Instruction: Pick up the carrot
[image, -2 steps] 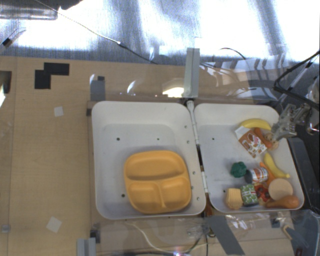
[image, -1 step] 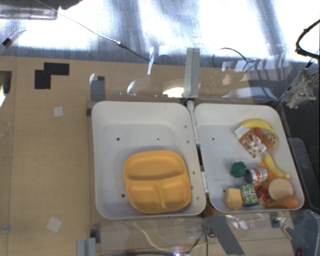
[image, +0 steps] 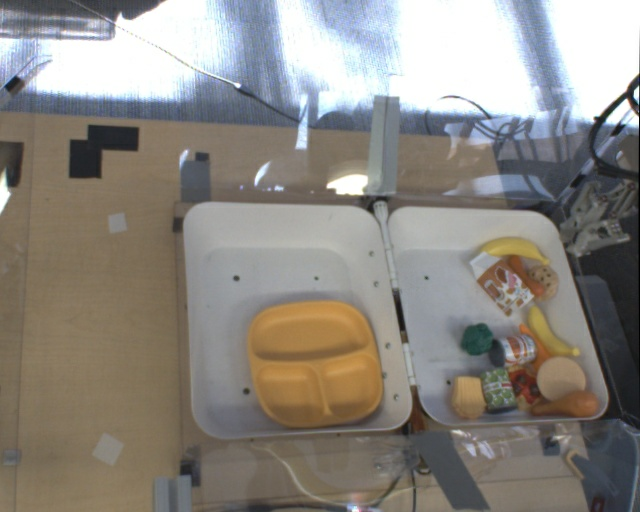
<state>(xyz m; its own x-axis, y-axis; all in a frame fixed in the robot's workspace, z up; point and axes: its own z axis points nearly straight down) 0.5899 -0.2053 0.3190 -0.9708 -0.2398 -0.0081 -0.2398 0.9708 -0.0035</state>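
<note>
Two shallow white bins side by side on the bench: left bin (image: 215, 300) with a yellow divided plate (image: 315, 362), right bin (image: 440, 290) with a heap of toy food along its right wall.

Looks to be the carrot (image: 521, 271): a short orange piece in the far right part of the right bin, pressed between a small printed carton (image: 503, 288) and a cookie (image: 542, 279), just below a banana (image: 515, 247). Too small to be certain of.

Seems to be the gripper (image: 598, 222) off the right bin's far right corner, outside the rim and well above the food. Cannot tell whether the jaws are parted or clenched; nothing visibly between them.

Plenty to go wrong:
- Hardly any room on either side of the carrot, so likely to pinch the carton or cookie along with it, or instead of it.
- Easy to confuse with the orange-brown piece (image: 572, 405) in the near right corner.
- Close to the bin wall, so could strike the rim on the way down.
- Smooth and narrow, so apt to slip out or be shoved deeper under its neighbours.
</note>
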